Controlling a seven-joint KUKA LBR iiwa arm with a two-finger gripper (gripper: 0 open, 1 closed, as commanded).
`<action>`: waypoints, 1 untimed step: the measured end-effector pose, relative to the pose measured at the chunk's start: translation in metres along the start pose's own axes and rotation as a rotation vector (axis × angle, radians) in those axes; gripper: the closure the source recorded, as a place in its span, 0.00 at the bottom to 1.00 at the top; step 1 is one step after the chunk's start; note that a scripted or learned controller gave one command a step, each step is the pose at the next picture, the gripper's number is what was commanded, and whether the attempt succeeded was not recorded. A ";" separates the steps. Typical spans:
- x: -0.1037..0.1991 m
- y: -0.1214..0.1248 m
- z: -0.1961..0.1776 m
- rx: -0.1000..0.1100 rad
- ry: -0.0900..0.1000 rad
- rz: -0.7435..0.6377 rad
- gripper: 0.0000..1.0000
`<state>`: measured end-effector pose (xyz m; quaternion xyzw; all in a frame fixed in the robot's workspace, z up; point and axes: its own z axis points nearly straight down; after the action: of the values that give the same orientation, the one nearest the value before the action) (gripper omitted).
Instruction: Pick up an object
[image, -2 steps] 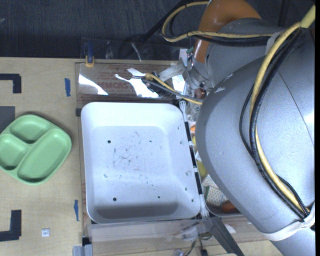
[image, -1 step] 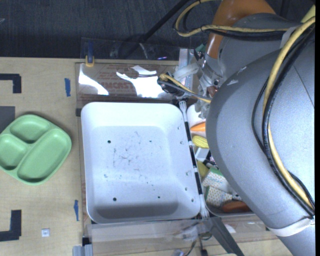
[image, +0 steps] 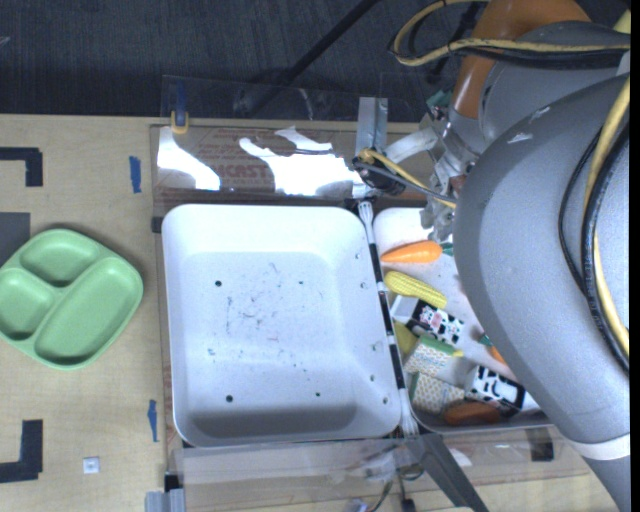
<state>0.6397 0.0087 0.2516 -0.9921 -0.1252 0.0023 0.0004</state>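
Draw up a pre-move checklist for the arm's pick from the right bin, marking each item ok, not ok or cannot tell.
1. Objects available in the right bin: ok; carrot, corn cob and others lie there.
2. Carrot top unobstructed: ok.
3. Gripper finger state: cannot tell.
4. Full bin contents visible: not ok; the arm covers much of it.
5. Left bin free as drop spot: ok.
6. Green tray outside the bins: ok.
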 end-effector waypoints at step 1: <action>-0.005 -0.013 0.067 0.001 0.000 -0.002 1.00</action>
<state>0.6314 0.0198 0.1843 -0.9920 -0.1261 0.0024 0.0010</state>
